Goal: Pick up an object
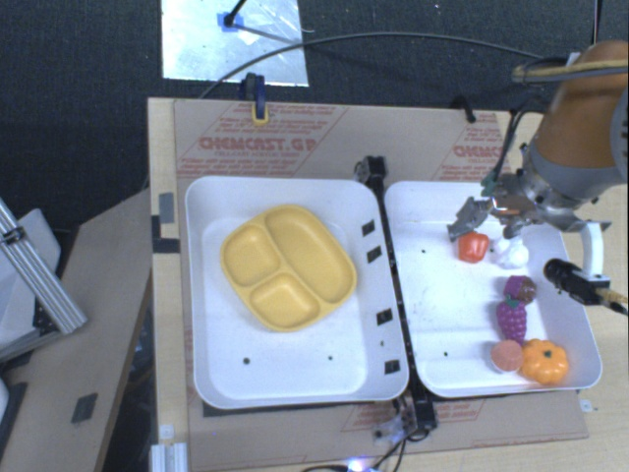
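In the right bin [432, 362], a small red pepper-like toy [473, 248] lies near the far side, with a white lumpy toy [512, 255] just to its right. My gripper [488, 227] hangs over these two with its fingers spread apart and open. The left finger [463, 226] stands just above the red toy and the right finger sits above the white one. Nothing is between the fingers.
Along the right bin's right side lie a purple-brown toy [520, 287], purple grapes [511, 318], a pink round fruit [507, 355] and an orange pumpkin [545, 361]. A yellow divided plate [287, 265] rests in the left bin [226, 382].
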You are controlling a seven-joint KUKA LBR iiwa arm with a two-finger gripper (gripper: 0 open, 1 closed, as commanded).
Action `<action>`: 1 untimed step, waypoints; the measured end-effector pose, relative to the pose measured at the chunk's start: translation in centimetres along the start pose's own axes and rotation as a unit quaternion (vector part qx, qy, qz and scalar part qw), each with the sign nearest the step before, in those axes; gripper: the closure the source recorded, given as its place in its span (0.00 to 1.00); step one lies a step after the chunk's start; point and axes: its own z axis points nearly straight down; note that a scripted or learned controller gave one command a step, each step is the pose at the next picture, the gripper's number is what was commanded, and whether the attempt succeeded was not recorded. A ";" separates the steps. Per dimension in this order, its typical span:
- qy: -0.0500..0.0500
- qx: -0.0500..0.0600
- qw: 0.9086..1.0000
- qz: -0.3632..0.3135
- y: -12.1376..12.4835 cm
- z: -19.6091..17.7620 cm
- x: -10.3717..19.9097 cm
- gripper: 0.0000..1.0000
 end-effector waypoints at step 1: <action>0.000 0.000 1.000 0.000 -0.5 4.4 -0.3 0.00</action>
